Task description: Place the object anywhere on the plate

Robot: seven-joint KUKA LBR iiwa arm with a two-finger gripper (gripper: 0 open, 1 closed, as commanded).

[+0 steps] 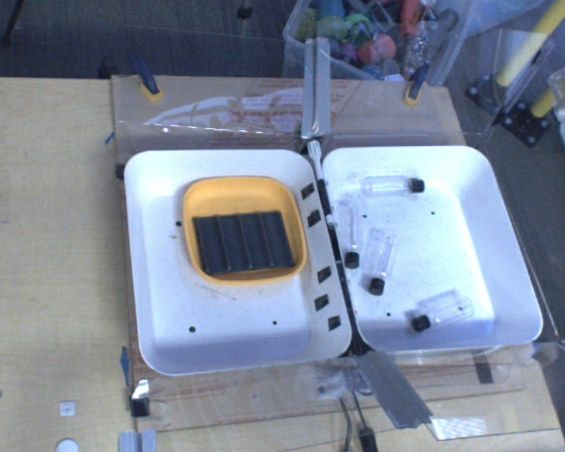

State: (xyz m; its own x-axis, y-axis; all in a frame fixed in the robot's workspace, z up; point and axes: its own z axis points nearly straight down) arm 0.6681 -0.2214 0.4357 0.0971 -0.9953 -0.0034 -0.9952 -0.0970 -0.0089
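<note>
One black ridged block [243, 242] lies flat on the square yellow plate [240, 188], filling most of it, in the left white bin [160, 328]. Four clear black-capped vials [389, 185] lie scattered in the right bin [471, 252].

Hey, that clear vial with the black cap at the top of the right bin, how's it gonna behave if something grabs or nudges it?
The clear vial lies on its side and looks cylindrical, so a nudge would probably roll it across the right bin. Its see-through body suggests it is light and smooth, perhaps slippery between fingers.
</note>
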